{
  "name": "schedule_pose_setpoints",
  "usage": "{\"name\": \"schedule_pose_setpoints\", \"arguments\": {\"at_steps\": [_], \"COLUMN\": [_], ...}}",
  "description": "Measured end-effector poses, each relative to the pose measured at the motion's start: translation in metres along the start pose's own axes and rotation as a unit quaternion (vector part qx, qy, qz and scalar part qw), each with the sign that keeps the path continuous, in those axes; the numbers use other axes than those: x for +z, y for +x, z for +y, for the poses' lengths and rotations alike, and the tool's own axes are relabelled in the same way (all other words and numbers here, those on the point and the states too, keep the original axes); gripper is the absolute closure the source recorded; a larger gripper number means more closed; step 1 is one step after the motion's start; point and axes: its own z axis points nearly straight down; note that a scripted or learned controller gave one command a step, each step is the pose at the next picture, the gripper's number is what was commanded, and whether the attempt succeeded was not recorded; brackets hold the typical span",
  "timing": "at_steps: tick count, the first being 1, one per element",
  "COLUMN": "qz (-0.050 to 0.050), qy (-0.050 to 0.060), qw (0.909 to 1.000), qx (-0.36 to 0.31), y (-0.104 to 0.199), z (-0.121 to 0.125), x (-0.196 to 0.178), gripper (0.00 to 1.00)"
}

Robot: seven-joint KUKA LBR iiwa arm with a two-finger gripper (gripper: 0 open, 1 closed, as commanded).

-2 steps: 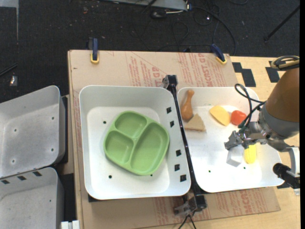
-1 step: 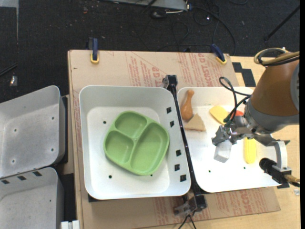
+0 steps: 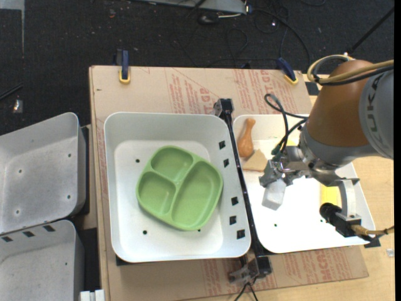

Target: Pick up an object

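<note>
Arm: grey KUKA iiwa arm point(image 3: 351, 115) with an orange band, entering from the right edge of the frame and covering the upper right part of the right bin; it sits highest in the scene and closest to the overhead camera.
Gripper: gripper point(image 3: 274, 193) hangs below the wrist over the centre-left of the right bin, pointing down toward the bin floor.
Gripper state: cannot be told; the end of the tool appears as a pale grey block and shows no clear detail.
Right bin: shallow white bin point(image 3: 301, 231) in the right half of the frame, its lower floor bare.
Drumstick: brown drumstick-shaped object point(image 3: 247, 140) lies in the upper left corner of the right bin, thin end toward the top of the frame, just above and left of the gripper, apart from it.
Tan piece: flat tan object point(image 3: 255, 162) rests directly below the drumstick, touching or nearly touching it, close to the gripper's upper left.
Yellow object: yellow object point(image 3: 330, 196) sits at the right side of the right bin, partly hidden by the arm.
Left bin: shallow white bin point(image 3: 125, 231) at frame centre, beside the right bin.
Plate: green three-compartment plate point(image 3: 180, 187) lies flat in the middle of the left bin.
Bench: brown board point(image 3: 175, 83) carries both bins.
</note>
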Motion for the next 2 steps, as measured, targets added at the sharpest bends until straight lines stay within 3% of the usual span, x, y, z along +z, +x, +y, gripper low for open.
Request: {"name": "schedule_pose_setpoints", "arguments": {"at_steps": [2], "qz": [0.000], "qy": [0.001], "qw": [1.0000], "qx": [0.000], "y": [0.117], "z": [0.017], "x": [0.005], "gripper": [1.00]}}
